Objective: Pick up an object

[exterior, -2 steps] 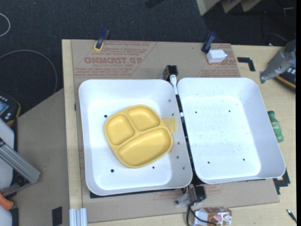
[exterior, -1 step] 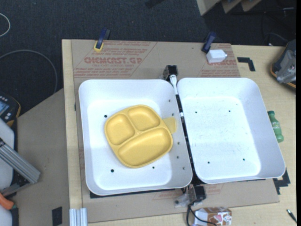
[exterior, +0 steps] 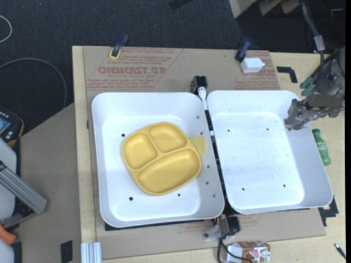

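Claw (exterior: 296, 119) position: over the upper right rim of the right-hand shallow white plastic bin (exterior: 263, 199), at the end of the grey arm entering from the right; whether it stands apart or together cannot be told. Object position: the yellow plastic three-compartment plate (exterior: 161, 158) lies flat in the middle of the left-hand shallow white plastic bin (exterior: 109, 114), well apart from the claw. Both bins sit side by side on the brown cardboard-covered worktop (exterior: 164, 67).

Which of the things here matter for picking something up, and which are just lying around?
For the job:
yellow divided plate in the left bin
tool at the right bin's far right rim

Lying about:
green object outside the right bin
blue clamps on the board
white block
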You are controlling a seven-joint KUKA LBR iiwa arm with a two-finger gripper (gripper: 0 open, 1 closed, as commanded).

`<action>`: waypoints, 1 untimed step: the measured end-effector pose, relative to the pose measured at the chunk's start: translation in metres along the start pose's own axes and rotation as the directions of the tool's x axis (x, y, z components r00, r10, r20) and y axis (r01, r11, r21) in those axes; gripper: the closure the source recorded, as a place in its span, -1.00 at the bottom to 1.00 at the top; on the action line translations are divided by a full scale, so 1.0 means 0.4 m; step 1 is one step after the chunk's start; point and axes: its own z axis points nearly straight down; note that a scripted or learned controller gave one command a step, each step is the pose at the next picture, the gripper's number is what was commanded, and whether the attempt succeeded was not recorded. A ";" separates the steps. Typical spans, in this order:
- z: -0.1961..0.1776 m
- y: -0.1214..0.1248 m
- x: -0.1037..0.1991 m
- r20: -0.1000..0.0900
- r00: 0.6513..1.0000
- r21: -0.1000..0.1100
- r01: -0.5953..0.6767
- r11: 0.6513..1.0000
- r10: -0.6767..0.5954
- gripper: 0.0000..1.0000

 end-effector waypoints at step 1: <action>0.094 0.003 0.207 -0.001 1.000 -0.007 0.009 1.000 -0.009 1.00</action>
